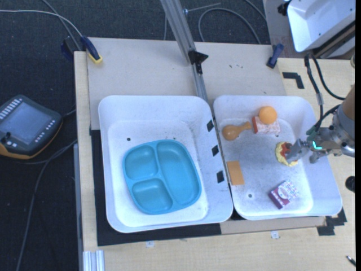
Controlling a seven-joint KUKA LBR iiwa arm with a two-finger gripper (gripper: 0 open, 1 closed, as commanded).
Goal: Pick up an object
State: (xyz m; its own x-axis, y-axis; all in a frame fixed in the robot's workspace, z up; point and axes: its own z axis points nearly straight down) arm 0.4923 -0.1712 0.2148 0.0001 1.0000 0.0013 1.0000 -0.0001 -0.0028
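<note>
Though hard to read from above, seemingly poised just beside a yellow-and-red toy (284, 153) in the right bin (327, 191), with the gripper (303, 148) low at that toy's right; clasping or released, cannot tell. Best to centre over the toy, descend straight, close gently, then lift clear of the bin wall. Nearby: orange ball (267, 115), tan block (235, 173), purple packet (284, 193). Left bin (113, 168): blue tray (162, 176).

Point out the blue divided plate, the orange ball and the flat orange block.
blue divided plate (162, 176): camera view, middle where its dividers meet.
orange ball (267, 114): camera view, centre of its top.
flat orange block (235, 173): camera view, middle of its upper face.
</note>
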